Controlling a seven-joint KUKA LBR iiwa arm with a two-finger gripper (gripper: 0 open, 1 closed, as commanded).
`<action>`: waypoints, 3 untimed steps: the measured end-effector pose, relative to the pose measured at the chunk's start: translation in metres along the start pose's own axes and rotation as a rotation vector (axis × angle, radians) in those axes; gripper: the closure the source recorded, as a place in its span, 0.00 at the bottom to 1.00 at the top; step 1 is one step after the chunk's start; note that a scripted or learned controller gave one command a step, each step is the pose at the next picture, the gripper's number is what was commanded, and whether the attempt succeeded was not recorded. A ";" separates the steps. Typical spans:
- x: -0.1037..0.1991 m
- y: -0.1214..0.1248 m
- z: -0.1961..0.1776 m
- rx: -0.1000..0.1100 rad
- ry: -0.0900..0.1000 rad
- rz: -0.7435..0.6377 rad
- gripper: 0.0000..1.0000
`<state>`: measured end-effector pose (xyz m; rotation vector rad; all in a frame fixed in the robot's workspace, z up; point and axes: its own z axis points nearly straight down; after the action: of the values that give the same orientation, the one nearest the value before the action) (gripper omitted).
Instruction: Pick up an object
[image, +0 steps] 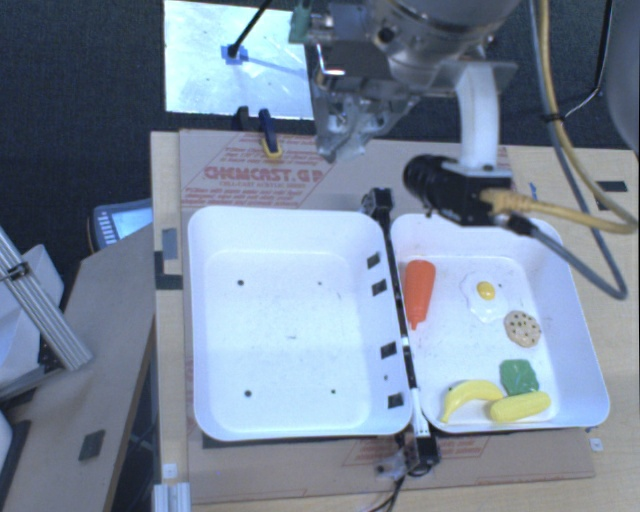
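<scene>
My gripper (338, 140) hangs high above the bench, over the cardboard behind the left bin (205, 300). Nothing shows between its fingers. In the right bin (570, 300) lie an orange carrot (418, 291), a fried egg (484, 296), a round cookie (521, 327), a green piece (518, 375), a yellow banana (466, 396) and a yellow corn-like piece (519, 405). All of them rest well to the right of and below the gripper.
A black hinge strip (392, 310) runs between the two bins. A brown cardboard sheet (250, 175) lies under them. A yellow and blue clamp (268, 135) sits at the back edge. A metal rail (40, 310) stands at the left.
</scene>
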<state>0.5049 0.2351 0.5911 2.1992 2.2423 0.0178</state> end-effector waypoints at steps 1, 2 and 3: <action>-0.046 -0.021 0.078 0.015 -0.011 0.022 1.00; -0.070 -0.013 0.054 0.005 -0.007 0.021 1.00; -0.083 -0.014 0.055 0.007 -0.007 0.020 1.00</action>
<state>0.4926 0.1523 0.5351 2.2216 2.2204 0.0027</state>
